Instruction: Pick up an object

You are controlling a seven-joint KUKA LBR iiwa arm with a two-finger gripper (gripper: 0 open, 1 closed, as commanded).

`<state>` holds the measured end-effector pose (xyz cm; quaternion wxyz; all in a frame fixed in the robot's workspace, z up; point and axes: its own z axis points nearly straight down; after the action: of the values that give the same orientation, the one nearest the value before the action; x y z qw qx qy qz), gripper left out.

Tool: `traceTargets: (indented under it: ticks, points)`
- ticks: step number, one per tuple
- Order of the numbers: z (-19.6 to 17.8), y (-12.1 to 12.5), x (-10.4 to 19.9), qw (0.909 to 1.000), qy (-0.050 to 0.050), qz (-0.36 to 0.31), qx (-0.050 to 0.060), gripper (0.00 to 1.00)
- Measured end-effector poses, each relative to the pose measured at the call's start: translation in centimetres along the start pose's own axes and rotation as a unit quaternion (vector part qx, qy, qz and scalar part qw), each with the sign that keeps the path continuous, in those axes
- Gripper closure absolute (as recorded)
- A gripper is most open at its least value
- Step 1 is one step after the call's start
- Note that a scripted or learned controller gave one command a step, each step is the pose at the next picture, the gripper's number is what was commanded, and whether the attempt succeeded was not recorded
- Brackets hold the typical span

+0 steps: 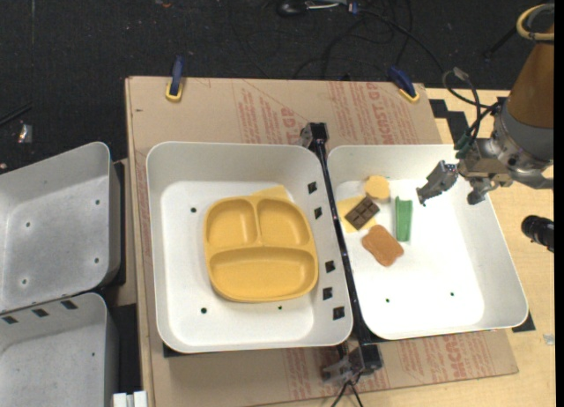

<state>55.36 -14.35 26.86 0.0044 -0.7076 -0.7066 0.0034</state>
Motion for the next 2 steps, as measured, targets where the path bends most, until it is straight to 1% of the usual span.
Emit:
traceTargets:
  ticks: [1,2]
  points:
    - [-0.6,0.2,0.0,1.0000,-0.001,-0.001,-0.005,0.00]
    - [5.1,1.2,0.5,1.0000,0.000,-0.001,-0.004,0.00]
